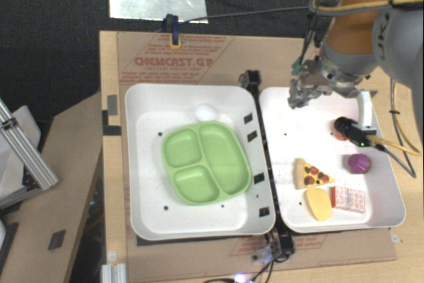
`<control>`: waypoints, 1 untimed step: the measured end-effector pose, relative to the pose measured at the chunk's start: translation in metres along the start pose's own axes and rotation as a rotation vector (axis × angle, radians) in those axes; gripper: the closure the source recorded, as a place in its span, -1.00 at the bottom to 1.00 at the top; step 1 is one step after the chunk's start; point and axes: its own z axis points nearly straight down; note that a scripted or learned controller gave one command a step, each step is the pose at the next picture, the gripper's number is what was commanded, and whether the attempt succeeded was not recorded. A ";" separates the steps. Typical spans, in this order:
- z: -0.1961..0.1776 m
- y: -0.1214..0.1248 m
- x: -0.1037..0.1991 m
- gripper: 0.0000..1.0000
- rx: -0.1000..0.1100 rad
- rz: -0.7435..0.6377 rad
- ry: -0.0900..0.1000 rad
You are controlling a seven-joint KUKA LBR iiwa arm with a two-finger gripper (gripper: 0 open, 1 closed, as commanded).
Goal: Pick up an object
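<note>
— Looking down from the fixed camera, where is the gripper (299, 97)?

— Over the far left part of the right bin (285, 212), hanging from the grey arm (391, 23) that comes in from the right. Its tips point down toward bare white floor, apart from every object.

— Are its fingers spread or pressed together?

— I cannot tell; they read as one dark, blurred cluster. Nothing is visibly caught between them.

— What could it pick up?

— All of it sits in the nearer half of the right bin. A pizza slice toy (311, 174) lies near the middle, with a yellow piece (319, 203) just below it, close to touching. A red-and-white patterned packet (349, 199) lies just right of the yellow piece. A purple ball-like object (358, 163) rests nearer the right wall, and a small red item (340, 134) is partly hidden behind a dark part of the arm's hardware.

— And the left bin (142, 209)?

— It holds a green divided tray (205, 162), three compartments, lying flat and turned at an angle.
</note>
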 end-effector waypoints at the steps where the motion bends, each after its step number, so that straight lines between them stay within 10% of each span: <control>1: -0.003 0.023 0.052 1.00 -0.002 -0.001 0.001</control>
